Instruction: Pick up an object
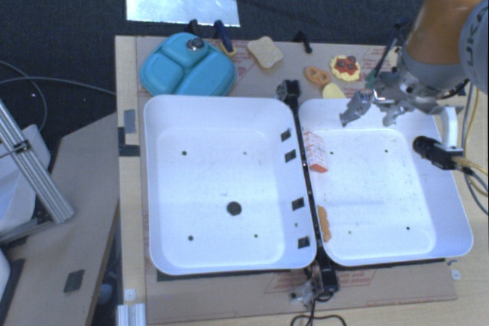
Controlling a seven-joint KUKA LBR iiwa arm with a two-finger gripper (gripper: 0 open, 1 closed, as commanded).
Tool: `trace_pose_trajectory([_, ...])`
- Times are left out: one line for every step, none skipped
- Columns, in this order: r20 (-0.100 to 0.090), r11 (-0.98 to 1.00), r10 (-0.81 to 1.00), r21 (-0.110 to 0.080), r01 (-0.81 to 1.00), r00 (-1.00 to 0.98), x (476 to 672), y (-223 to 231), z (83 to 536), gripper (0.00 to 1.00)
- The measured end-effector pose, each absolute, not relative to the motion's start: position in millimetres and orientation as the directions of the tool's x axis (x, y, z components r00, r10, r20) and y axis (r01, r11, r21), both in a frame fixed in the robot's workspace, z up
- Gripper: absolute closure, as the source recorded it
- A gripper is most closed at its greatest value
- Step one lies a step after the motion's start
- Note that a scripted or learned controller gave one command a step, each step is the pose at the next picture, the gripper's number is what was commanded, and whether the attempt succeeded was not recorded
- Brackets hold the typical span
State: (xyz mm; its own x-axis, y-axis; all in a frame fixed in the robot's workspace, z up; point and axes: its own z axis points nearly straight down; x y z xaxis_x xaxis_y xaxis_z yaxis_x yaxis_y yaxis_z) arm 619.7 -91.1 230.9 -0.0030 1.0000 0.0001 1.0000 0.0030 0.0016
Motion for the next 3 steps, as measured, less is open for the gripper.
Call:
trace_pose_trajectory([-0.002, 0.007, 1.0, 0.01, 1.0, -0.007, 671.5, -98, 285, 0.0])
trace_pose_trajectory([0.003, 0.012, 1.0, 0.0, 1.0, -0.012, 668.7, -12, 242, 0.0])
trace_pose_trajectory([-0.002, -0.005, 1.0, -0.006, 1.0, 0.005, 666.3, -96, 142, 0.0])
